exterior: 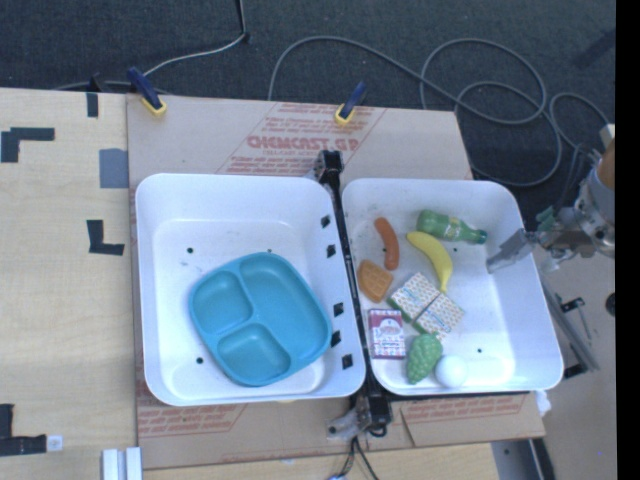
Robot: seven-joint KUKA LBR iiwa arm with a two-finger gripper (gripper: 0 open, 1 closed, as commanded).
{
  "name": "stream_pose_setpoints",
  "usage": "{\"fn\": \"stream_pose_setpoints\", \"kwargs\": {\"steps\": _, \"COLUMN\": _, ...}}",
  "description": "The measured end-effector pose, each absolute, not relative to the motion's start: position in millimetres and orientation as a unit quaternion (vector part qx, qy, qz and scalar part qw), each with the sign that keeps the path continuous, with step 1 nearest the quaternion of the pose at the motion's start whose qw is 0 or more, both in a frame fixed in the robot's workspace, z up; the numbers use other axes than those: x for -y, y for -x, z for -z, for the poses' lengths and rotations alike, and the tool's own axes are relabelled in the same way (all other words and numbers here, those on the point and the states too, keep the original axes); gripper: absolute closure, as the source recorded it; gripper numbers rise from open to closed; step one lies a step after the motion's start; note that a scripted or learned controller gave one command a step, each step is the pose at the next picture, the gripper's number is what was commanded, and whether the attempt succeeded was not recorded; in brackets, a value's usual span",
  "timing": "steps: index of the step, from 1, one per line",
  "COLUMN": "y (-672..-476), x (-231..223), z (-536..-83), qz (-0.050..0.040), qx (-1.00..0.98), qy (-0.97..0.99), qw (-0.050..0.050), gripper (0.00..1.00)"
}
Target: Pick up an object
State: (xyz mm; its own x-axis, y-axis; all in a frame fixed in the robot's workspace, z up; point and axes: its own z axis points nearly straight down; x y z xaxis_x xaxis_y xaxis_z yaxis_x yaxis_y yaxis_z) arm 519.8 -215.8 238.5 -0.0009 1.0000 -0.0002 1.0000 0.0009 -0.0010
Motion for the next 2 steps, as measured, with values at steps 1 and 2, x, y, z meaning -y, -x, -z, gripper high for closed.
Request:
{"fn": "stream_pose_setpoints", "kwargs": {"steps": 1, "y": -557.1, "x": 183.1, "z": -121.9, "qz": -0.0009, "qx": 0.707, "qy": 0.707, "qw": 0.002, "gripper": 0.0}}
{"fn": "stream_pose_setpoints", "kwargs": {"steps": 2, "y": -592.0, "x": 159.6, "z": -87.1, "qz": 0.0014, "qx": 0.708, "qy": 0.706, "qw": -0.002, "gripper": 0.0}}
